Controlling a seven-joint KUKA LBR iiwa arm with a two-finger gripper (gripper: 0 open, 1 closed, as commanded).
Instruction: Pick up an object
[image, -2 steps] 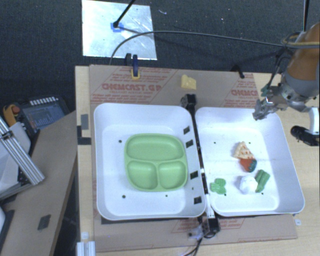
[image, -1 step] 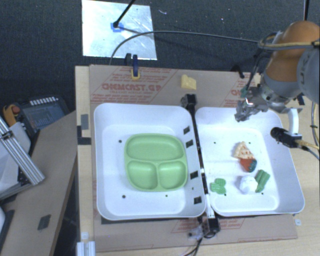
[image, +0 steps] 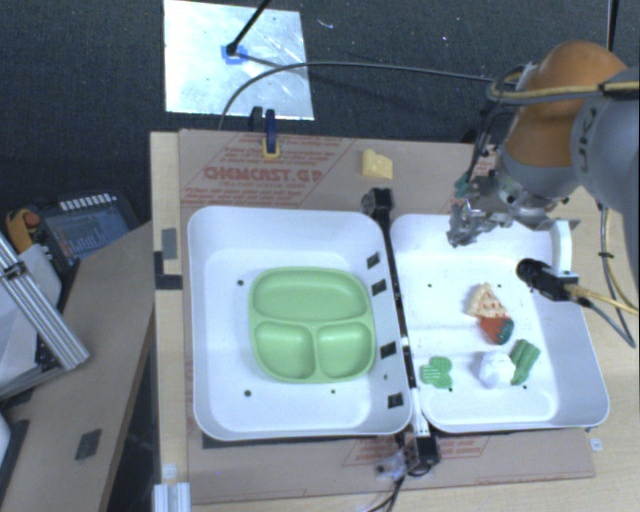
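Camera view, top-down at a slant. Gripper (image: 468, 232) hangs over the back-left corner of the right bin (image: 575, 400), nothing between its fingers. Can't tell how the tool is set, too small and blurred.

Right bin holds the pickable stuff, all toward the front half and well clear of the gripper: a tan wedge (image: 486, 298) touching a red piece (image: 495, 326) just below it, a white lump (image: 492, 368) just beside a green piece (image: 523, 359), and a small green item (image: 436, 373) near the bin's left wall.

Left bin (image: 215, 300) has a pale green divided tray (image: 310, 324) sitting roughly in the middle, three compartments.

Surface: both bins sit side by side on a brown cardboard sheet (image: 265, 172) with red print, on a light wood bench (image: 120, 330). A yellow block (image: 377, 164) lies on the cardboard behind the bins. Blue-and-yellow clamp (image: 268, 133) at the cardboard's back edge.

Room: dark carpet-like floor behind, with a shiny foil patch (image: 235, 60) and a black cable (image: 380, 68) running across. Handheld controller (image: 85, 228) at far left, with an aluminium profile (image: 40, 310) beside it.
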